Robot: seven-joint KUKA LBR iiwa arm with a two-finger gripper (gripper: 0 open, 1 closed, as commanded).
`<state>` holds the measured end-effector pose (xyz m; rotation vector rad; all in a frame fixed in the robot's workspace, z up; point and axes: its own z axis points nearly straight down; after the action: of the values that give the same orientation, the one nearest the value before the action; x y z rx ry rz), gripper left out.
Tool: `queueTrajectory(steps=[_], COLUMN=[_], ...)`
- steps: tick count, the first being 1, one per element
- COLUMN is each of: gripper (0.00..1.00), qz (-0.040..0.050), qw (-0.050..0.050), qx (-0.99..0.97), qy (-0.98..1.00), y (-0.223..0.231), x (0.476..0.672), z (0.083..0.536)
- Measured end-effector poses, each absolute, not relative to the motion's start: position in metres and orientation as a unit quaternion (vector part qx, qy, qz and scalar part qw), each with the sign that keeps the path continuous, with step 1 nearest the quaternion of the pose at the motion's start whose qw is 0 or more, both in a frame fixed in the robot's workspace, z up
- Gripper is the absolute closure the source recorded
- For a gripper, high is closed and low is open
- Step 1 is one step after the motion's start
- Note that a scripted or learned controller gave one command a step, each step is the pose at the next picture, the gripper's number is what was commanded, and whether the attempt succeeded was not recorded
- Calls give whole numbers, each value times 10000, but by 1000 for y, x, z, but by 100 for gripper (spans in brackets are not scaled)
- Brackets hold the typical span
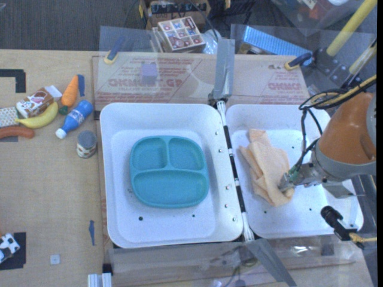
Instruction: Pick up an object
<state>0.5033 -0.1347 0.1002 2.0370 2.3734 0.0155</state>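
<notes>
Camera view puts the likeliest thing to pick, a crumpled peach-coloured cloth (pixel 265 165), in the right bin (pixel 311 223), lying toward that bin's left half with its long side running from the upper left down to the lower right. It looks soft and limp, bunched into ridges and folds, so I judge it light, not at all fragile, and unlikely to slip once pinched; it will sag and trail when lifted, not hold a shape. The best hold, as I read it, is a raised fold or the thick bunched lower corner, where there is enough material for two fingers to close on, and not a flat single layer against the bin floor. The gripper (pixel 288 183) sits right at that lower right corner of the cloth, touching or just over its edge, on the end of the grey arm with its orange band (pixel 352 130) reaching in from the right. Whether the jaws are apart or closed cannot be told at this size, nor whether any cloth lies between them. Further out, the left bin (pixel 114 178) holds a teal divided plate (pixel 169 171), stiff and smooth, a harder thing to grasp. On the wooden bench to the left lie a banana (pixel 37 119), a carrot (pixel 71 91), a small blue bottle (pixel 75 118) and a can (pixel 87 143), well apart from both bins.
</notes>
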Motion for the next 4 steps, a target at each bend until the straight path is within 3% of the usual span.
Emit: queueTrajectory(steps=[1, 2, 3, 4], gripper=[100, 0, 0, 0], qz=[4, 6, 1, 27], qw=[22, 25, 9, 55], qx=[5343, 5344, 5508, 5753], qy=[8453, 8453, 8346, 8179], y=[-125, -125, -181, -204], x=[568, 568, 554, 541], z=[217, 217, 155, 91])
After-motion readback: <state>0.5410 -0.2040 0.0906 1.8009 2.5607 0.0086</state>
